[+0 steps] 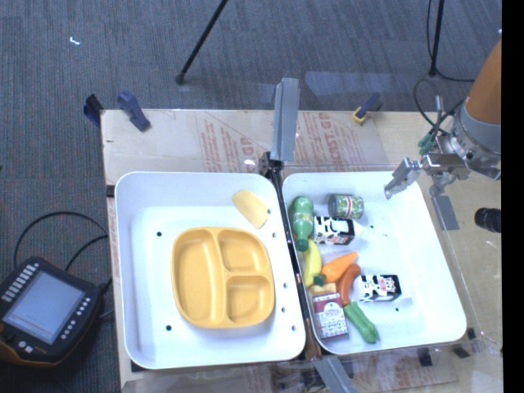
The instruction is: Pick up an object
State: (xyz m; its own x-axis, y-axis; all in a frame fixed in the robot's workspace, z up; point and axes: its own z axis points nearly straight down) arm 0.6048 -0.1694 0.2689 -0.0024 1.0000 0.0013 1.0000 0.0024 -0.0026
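My gripper [422,195] hangs open over the far right corner of the right bin [426,256], with nothing between its fingers. In that bin, to the gripper's left, lie a green-labelled can [345,206], a green bottle [300,218] and a black-and-white carton [336,231]. Nearer the front are a banana [312,260], a carrot [340,265], a cow-patterned carton [381,287], a red box [330,316] and a green pickle [361,322]. All of them rest on the bin floor, apart from the gripper.
The left bin [139,252] holds a yellow divided plate [223,277] and a pale yellow lump [250,208] at its far right. A grey post [286,125] stands behind the divide between the bins. Clamps [131,110] sit on the bench's far edge.
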